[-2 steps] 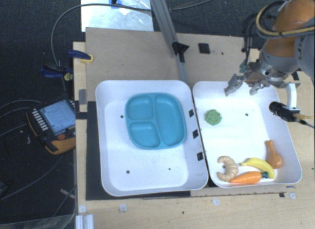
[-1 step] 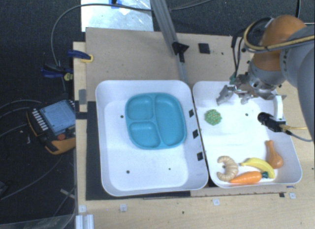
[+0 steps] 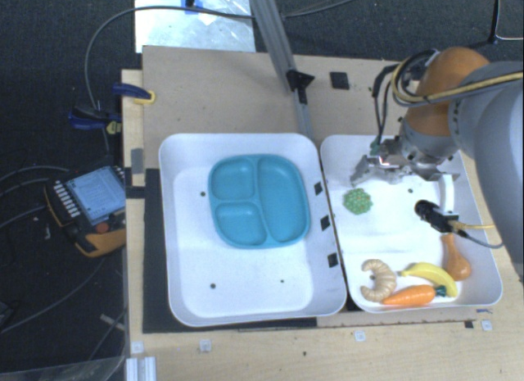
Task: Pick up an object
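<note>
1. My gripper (image 3: 367, 171) hangs over the back half of the right bin (image 3: 332, 158), just behind the green broccoli floret (image 3: 358, 201). I see nothing held in it, and I can't tell if it's apart or together from this angle.
2. The floret sits alone on bare bin floor with clearance on all sides. I judge it the easiest target.
3. The croissant (image 3: 375, 277), carrot (image 3: 409, 296) and banana (image 3: 432, 273) are bunched at the front wall. Neighbours and the wall would crowd a grasp.
4. The blue divided plate (image 3: 258, 201) lies flat in the left bin (image 3: 176, 289). It's probably too wide to pinch.
5. Likely next: shift forward over the floret, then descend.
</note>
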Available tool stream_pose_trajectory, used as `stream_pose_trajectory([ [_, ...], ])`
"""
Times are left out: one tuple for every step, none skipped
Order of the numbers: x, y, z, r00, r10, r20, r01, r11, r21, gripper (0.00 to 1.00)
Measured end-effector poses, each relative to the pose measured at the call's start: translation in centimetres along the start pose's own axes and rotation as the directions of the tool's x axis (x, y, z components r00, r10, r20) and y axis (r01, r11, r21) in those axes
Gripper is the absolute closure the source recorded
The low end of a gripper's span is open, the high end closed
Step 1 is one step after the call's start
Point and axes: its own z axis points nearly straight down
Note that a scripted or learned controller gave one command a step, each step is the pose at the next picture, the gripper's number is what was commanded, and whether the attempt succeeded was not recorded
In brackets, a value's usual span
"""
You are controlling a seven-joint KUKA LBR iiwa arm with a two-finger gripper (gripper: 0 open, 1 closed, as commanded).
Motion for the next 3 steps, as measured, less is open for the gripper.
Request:
stream_pose_trajectory([
  [0.0, 0.2, -1.4, 1.0, 0.0, 0.001, 0.0, 1.0, -0.007, 1.0],
  [0.0, 0.5, -5.8, 1.0, -0.003, 0.0, 0.003, 1.0, -0.007, 1.0],
  [-0.6, 0.8, -10.5, 1.0, -0.001, 0.001, 0.001, 1.0, -0.007, 1.0],
])
